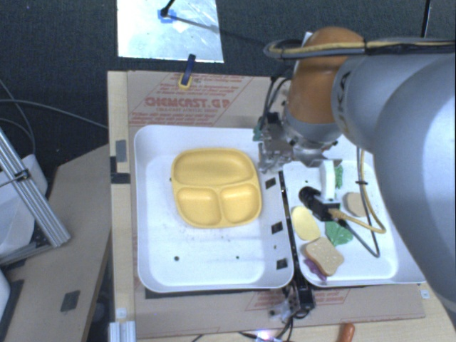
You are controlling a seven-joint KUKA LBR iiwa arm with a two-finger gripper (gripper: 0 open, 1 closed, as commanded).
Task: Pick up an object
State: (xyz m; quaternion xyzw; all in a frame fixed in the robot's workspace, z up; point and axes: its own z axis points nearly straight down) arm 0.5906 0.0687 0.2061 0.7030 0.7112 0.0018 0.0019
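The pincer (269,157) hangs over the bins' shared wall; whether it is released or clenched, I cannot tell. Just left of it lies the tray (215,187), probably light, stiff, slippery plastic, too wide to span, so pinch its near rim

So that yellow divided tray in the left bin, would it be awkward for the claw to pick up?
Probably. The yellow tray looks like stiff moulded plastic, so it should hold its shape. It lies flat and wide with smooth rounded rims, so fingers may slip off. It seems shallow and thin, likely light for its size.
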